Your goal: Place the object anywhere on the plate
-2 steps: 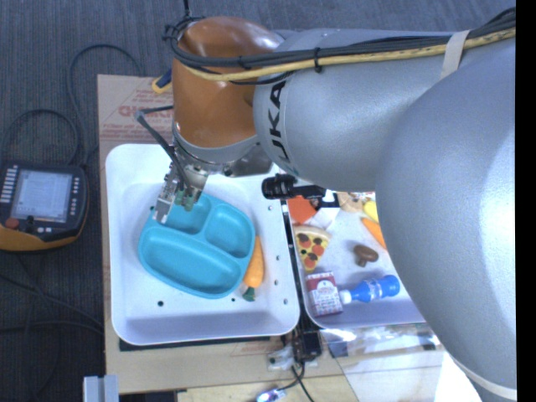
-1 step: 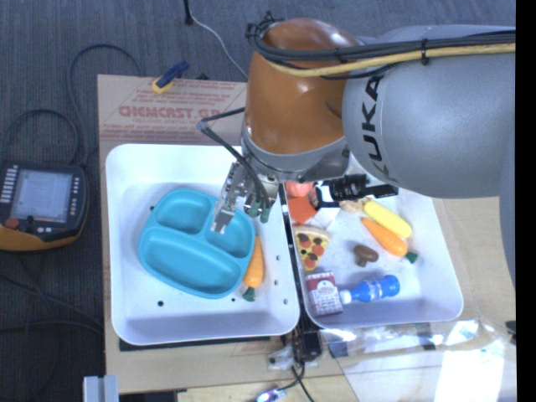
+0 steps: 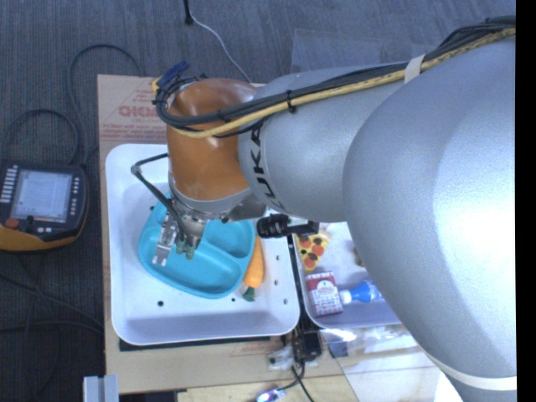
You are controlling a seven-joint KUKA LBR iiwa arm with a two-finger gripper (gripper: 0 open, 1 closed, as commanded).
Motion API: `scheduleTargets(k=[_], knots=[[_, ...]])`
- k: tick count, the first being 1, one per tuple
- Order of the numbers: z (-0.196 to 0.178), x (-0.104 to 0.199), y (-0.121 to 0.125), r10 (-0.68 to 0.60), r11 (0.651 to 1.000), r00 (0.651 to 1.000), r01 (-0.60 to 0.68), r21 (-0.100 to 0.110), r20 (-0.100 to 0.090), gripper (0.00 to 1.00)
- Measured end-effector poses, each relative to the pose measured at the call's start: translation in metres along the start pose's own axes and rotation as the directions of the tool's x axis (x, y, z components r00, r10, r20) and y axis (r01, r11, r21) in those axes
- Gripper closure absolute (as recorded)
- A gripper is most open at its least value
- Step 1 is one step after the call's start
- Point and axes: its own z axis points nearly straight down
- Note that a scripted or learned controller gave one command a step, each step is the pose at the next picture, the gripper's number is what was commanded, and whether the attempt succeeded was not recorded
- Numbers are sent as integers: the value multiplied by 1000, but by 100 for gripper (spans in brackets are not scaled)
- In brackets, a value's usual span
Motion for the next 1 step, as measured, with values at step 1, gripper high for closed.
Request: scheduleTargets(k=[1], knots=[[-6, -4, 0, 3, 1000, 1000, -3, -8, 9, 0]])
